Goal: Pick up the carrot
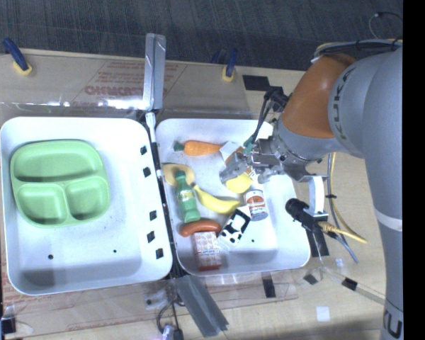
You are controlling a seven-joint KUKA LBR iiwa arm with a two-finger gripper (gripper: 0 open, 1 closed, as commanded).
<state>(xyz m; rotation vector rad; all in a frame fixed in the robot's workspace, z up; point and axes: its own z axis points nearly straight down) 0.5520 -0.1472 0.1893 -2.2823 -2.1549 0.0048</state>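
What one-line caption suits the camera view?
Gripper hovers in the right bin, just right of the carrot.

Robotics lab indicated: two white bins [78, 275] fixed on cardboard-covered desk [71, 76], blue clamps [15, 55] at far edge, loose cables [340, 232] beside claw [246, 167], toy food set below claw.

Carrot [202, 148] in right bin [287, 257]

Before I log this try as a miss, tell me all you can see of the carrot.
The carrot is small, orange, plastic-looking, with a green stub at its left end. It lies flat, roughly crosswise, near the far wall of the right bin. Its right tip meets a pale wrapper-like item. The pincer sits to its right, apart from it.
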